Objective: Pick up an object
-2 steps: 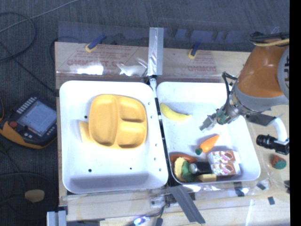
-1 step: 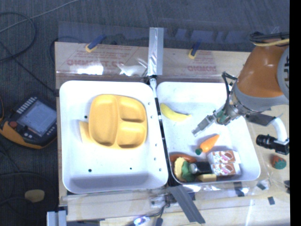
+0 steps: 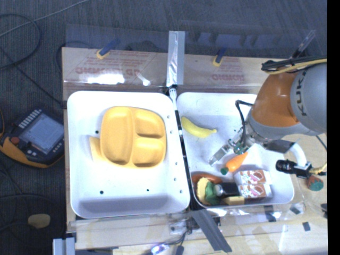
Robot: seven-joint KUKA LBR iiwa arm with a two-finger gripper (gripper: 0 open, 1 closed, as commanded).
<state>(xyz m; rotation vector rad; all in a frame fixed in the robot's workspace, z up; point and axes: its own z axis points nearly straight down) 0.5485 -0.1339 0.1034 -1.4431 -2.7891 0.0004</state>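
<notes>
Grey arm point(image 3: 313, 97) marked "KU", end effector point(image 3: 226, 152) low in right bin point(image 3: 199, 153), fingers slightly spread, pinching nothing, just beside carrot point(image 3: 235, 162), printed carton point(image 3: 253, 183) writing unreadable.

Grey arm point(image 3: 311, 97) with orange band, black KUKA lettering, black cable, and a metallic pincer point(image 3: 223, 154).
</notes>
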